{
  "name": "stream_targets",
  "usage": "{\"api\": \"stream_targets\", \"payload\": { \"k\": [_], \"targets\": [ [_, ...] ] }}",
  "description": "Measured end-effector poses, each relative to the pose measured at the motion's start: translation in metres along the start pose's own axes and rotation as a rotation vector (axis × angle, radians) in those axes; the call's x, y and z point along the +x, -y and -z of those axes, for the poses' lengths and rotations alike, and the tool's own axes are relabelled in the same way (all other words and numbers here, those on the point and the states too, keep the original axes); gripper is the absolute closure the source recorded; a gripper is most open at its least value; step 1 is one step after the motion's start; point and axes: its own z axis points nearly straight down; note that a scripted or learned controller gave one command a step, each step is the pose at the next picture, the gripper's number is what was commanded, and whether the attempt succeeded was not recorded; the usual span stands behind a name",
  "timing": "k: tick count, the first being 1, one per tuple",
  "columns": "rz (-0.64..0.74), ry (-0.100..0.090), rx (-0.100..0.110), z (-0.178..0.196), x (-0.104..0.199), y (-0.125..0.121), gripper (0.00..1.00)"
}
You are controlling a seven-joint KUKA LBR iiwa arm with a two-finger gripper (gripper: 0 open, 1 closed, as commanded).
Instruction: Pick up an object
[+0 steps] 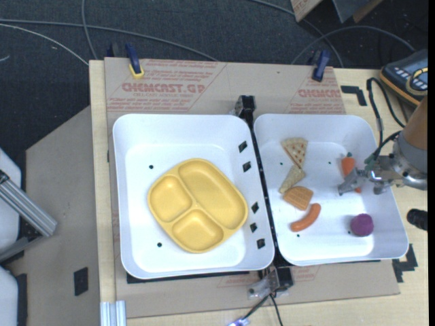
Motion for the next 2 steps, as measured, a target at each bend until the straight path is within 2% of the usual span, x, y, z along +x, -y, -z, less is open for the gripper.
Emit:
{"api": "stream_targets", "payload": {
  "k": [1, 2],
  "targets": [
    [0.003, -0.006, 0.000, -0.051, 0.003, -0.001, 0.00],
    [0.002, -0.001, -0.004, -0.038, 0.002, -0.001, 1.00]
  ]
}}
